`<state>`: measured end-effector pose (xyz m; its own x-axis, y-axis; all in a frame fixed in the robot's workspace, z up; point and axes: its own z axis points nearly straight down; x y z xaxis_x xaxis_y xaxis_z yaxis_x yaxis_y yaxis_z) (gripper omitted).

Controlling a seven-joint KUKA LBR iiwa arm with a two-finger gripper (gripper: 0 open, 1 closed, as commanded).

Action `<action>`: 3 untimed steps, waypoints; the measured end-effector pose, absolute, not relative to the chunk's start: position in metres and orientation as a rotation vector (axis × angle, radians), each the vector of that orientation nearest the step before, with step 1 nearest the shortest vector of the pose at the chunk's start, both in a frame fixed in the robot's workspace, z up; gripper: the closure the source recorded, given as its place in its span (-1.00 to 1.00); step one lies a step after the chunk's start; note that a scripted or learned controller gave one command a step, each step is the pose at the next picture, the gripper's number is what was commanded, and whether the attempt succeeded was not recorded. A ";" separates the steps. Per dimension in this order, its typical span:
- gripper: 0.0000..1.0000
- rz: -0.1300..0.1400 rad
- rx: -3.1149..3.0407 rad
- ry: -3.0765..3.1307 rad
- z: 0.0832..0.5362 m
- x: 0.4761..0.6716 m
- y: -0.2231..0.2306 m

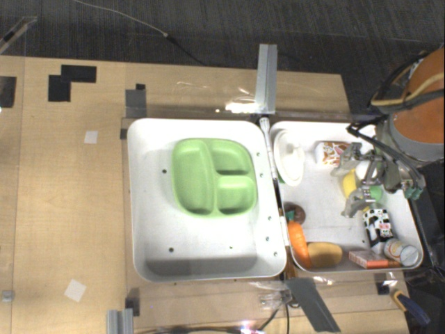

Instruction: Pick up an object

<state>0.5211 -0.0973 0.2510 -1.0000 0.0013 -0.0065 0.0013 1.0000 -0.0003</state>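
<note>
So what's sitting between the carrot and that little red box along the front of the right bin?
In the camera view, a brown potato lies between the carrot and the red box, close against the carrot.

A robotics lab: a plywood bench [62, 207] with black marker squares [71, 81], two white bins [149, 256] clamped by metal brackets [267, 75], and cables [104, 9] across dark carpet.

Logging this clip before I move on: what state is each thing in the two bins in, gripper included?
green divided tray: lying flat in the left bin, right side up.
white cup: on its side, right bin.
carrot: lying flat by the bread roll.
gripper: low in the right bin, holding nothing visible.
</note>
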 end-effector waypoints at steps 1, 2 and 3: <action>-1.00 0.002 -0.118 3.141 0.161 0.516 -0.142; -1.00 -0.003 0.006 3.129 0.097 0.547 -0.176; -1.00 -0.007 0.050 3.124 0.091 0.546 -0.166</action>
